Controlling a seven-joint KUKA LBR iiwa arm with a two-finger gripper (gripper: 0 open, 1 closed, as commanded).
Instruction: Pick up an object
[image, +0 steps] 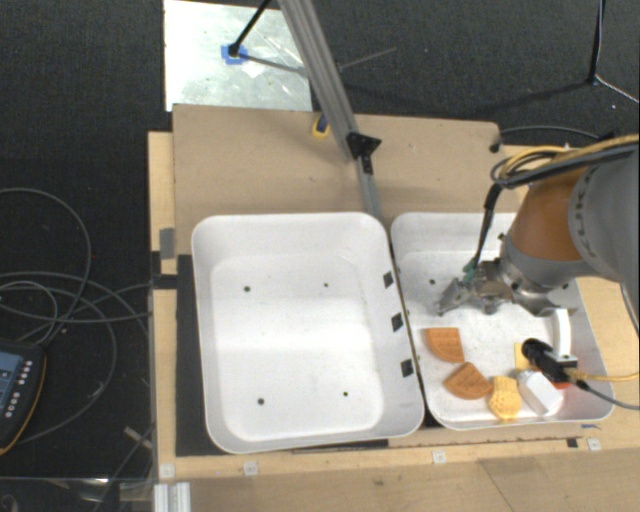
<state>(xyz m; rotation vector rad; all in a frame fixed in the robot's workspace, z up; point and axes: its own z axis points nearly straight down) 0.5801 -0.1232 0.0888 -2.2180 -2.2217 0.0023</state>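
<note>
- The orange wedge (445, 344) is the likeliest pick. It lies flat on the floor of the right bin (430, 250), just beside the gripper (462, 293) on its side toward the bench's front edge, apart from it and not touching.
- The wedge is squat, a little wider than deep, with no strong long axis, so in my judgement the approach angle matters less than centring over it.
- The gripper sits low over the bin floor with nothing seen in it. Whether the claw is open or closed cannot be told from this slant.
- Farther from the gripper the same way lie a second orange piece (467, 381), then a yellow waffle-like piece (505, 399) touching a white block (541, 394).
- The left bin (290, 330) lies well apart from the gripper, on the far side from the arm.
- The coming move is probably a short shift toward the wedge, then a descent.
</note>
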